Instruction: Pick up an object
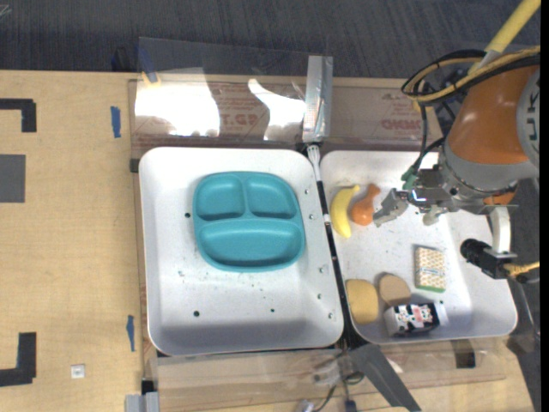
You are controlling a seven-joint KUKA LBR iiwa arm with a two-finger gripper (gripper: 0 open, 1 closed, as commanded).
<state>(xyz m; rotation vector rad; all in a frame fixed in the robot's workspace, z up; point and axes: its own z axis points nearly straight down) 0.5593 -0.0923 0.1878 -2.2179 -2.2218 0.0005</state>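
My gripper (pixel 410 210) hangs over the upper middle of the right bin (pixel 489 316), below the orange-banded wrist. Its two fingers stand apart, so it is open, and bare bin floor shows between them. One fingertip (pixel 388 209) lies just right of a small orange object (pixel 364 209), close to it; whether they touch is unclear. A yellow banana (pixel 342 210) lies against that orange object at the bin's left wall. A patterned packet (pixel 431 267), two tan bread-like pieces (pixel 364 299) and a black-and-white can (pixel 415 318) lie nearer the front.
The left bin (pixel 171 299) holds a teal divided plate (pixel 249 221). A clear plastic sheet and a metal post (pixel 317 101) stand behind the bins. Cables (pixel 437 75) loop beside the arm at the upper right.
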